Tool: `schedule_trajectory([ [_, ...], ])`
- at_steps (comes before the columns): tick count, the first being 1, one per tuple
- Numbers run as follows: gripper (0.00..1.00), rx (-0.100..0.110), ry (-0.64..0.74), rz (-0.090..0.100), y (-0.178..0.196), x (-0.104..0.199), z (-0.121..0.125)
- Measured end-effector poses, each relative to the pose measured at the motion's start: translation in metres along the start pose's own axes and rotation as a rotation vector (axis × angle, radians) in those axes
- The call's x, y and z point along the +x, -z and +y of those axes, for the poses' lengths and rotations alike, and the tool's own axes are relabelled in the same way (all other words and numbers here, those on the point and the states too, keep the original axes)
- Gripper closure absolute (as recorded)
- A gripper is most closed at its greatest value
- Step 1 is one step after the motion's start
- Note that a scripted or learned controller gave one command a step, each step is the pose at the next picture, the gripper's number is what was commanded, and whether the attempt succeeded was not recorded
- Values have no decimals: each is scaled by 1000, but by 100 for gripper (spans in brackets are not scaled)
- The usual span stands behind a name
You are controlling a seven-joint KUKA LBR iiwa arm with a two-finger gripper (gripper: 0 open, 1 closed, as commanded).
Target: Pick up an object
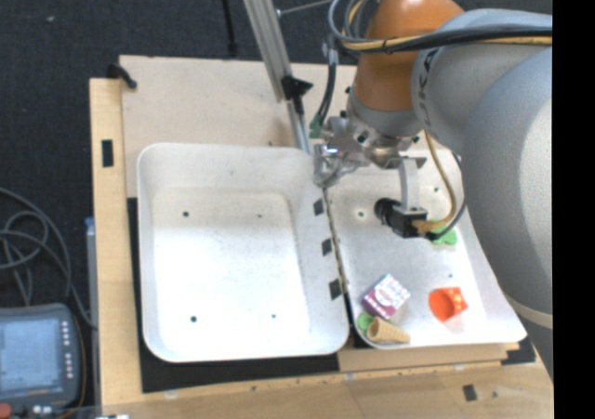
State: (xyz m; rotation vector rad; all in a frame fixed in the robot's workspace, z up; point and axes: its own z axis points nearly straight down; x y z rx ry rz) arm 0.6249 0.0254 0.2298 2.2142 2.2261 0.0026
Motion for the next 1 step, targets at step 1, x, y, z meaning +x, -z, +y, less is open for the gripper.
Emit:
schedule_trajectory([
  [1,100,0,0,0,-6,45,27],
])
